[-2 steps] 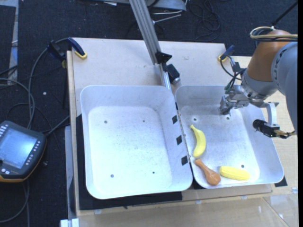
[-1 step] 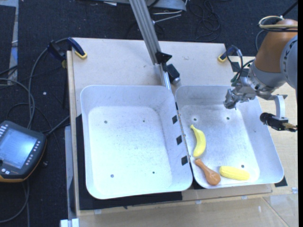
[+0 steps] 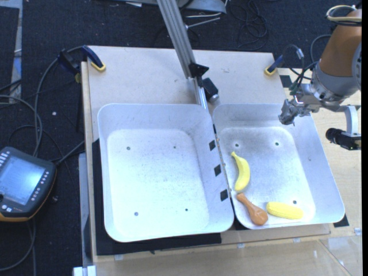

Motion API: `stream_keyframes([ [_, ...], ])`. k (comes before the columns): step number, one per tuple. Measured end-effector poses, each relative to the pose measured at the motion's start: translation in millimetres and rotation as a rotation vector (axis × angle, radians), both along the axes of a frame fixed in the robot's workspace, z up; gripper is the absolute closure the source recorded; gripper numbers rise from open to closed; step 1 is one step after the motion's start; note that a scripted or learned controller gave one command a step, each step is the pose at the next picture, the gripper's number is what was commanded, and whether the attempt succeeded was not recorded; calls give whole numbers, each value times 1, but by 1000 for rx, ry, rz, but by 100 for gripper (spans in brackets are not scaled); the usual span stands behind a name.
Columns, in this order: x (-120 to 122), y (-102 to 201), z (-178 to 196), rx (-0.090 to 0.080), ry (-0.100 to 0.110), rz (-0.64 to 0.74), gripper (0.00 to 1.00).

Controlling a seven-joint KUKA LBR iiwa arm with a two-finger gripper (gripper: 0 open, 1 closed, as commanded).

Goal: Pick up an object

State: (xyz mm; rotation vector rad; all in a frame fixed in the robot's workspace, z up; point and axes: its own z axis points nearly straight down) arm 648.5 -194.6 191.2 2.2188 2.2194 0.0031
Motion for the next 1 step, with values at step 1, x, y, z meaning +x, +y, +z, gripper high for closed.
stream_keyframes([
  [1, 1, 0, 50, 0, -1, 0, 100],
])
